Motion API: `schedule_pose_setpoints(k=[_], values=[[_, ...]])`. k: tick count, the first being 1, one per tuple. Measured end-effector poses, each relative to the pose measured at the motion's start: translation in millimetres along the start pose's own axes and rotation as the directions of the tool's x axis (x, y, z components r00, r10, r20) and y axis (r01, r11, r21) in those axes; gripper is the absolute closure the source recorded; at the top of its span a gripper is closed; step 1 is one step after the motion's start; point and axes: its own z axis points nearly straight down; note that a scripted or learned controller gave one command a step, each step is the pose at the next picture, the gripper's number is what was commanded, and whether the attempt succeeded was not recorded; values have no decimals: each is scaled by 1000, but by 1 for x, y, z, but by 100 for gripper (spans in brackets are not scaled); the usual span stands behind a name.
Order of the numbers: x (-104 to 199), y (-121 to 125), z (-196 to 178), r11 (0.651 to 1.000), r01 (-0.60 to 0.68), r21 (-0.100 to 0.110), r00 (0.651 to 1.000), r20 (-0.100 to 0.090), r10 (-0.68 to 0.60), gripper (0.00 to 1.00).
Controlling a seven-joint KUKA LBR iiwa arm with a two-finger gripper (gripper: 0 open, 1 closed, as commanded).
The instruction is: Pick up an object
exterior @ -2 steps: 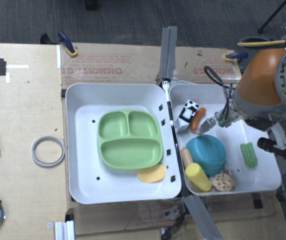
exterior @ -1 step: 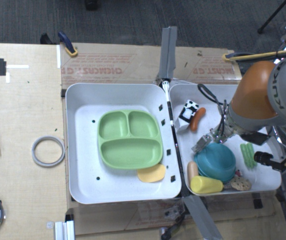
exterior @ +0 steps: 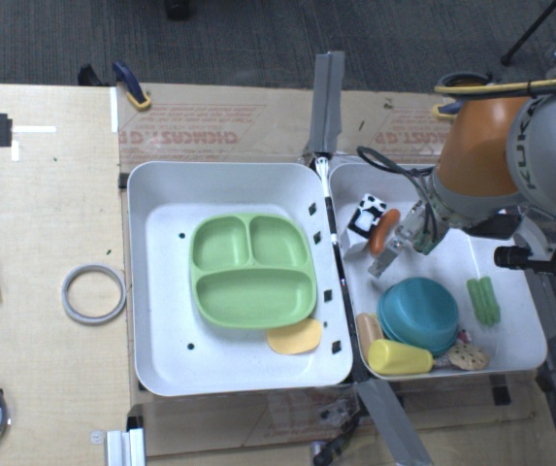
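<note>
Two shallow white bins are set side by side on the worktop [exterior: 45, 183]. The left bin [exterior: 151, 289], at the centre of the frame, holds a green divided plate [exterior: 253, 270] lying flat, with a yellow flat piece [exterior: 295, 338] touching its lower edge. The right bin [exterior: 515, 343] holds the candidates for picking: a blue bowl [exterior: 419, 315] turned upside down, a yellow cup [exterior: 399, 358] on its side just below the bowl, a green ridged piece [exterior: 484, 300] to the right, a cookie-like piece [exterior: 469, 359] at the lower edge, a black-and-white block [exterior: 366, 216] near the upper left corner, and an orange-red sausage-shaped piece [exterior: 385, 230] beside the block. The gripper [exterior: 394, 249] is lowered into the upper left part of the right bin, the arm reaching in from the right of the frame (presumably aimed at the sausage-shaped piece, which lies against it). Whether the fingers are spread or pressed together cannot be told from this slant, and no grasp can be confirmed. A grey ring [exterior: 94, 292] lies on the worktop at the left.
</note>
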Motion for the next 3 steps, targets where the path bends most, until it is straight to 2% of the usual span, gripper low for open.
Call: schedule_pose_setpoints(k=[1,2,3], values=[[-4,12,3,981,-196,0,981,-1,196,0],[-5,12,-6,981,-193,0,981,1,193,100],[-15,78,-97,932,-362,1,932,0,362,100]])
